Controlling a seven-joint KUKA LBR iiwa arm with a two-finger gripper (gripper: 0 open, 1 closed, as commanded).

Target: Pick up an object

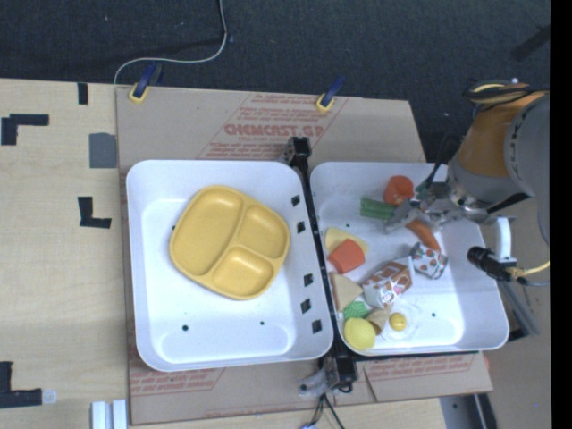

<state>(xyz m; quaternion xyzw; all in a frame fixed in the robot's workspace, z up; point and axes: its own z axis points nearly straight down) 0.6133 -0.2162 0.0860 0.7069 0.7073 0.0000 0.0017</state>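
Beneath both bins lies a cardboard sheet [268, 128] printed in red; you can read a word like "CHEMCAST" just beyond the bins, the rest being too small to make out. It is clipped at its far edge by a yellow clamp [140, 89] and a blue clamp [330, 91].

The pincer [420, 206] hangs over the far part of the right bin [478, 324], below the grey arm [500, 150] with its orange band. Whether its fingers stand apart or together cannot be told from here, and nothing is seen between them.

Contents of the right bin, placed from the pincer:
- an orange-red round toy [399, 188], just beside it on the far left;
- a green piece [377, 208], just to its left;
- an orange carrot-like piece [425, 234], touching or just under its near side;
- a small white printed packet [429, 262], nearer you;
- a red-and-white printed wrapper [387, 281], nearer and to the left, its print unreadable;
- a red-orange block [347, 256] on a pale yellow slice [340, 238], well to the left;
- a yellow lemon-like toy [360, 332], a small green piece [356, 310] and a fried-egg toy [398, 322], at the near left corner.

The left bin [152, 329], well apart on the pincer's left, holds a yellow three-compartment plate [230, 241].
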